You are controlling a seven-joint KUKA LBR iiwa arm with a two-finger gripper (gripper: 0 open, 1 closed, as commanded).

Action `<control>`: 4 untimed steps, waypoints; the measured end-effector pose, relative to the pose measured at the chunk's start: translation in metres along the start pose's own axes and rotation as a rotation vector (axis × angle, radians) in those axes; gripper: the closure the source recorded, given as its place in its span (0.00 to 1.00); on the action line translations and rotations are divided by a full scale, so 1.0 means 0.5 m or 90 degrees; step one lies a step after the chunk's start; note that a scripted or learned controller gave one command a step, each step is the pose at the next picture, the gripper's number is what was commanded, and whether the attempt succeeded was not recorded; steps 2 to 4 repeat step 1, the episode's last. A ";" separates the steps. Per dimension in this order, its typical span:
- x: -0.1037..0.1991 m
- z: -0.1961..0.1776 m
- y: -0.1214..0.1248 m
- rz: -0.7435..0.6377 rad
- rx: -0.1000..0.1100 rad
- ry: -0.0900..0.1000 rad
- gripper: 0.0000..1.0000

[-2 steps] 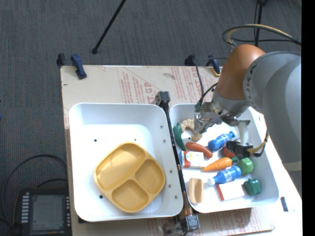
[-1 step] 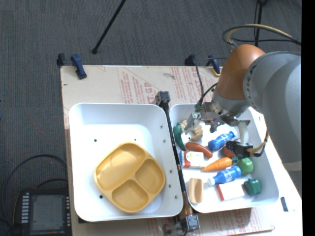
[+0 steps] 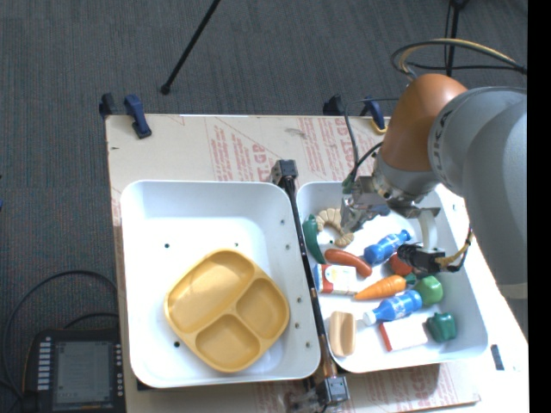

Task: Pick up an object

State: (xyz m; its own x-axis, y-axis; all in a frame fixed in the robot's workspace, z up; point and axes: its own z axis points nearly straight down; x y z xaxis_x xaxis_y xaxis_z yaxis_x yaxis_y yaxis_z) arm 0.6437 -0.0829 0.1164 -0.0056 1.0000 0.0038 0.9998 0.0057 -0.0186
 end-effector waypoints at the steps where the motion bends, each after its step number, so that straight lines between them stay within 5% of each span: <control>1: 0.000 0.000 0.000 0.000 0.000 0.000 0.00; 4: 0.000 0.000 0.000 0.000 0.000 0.000 0.00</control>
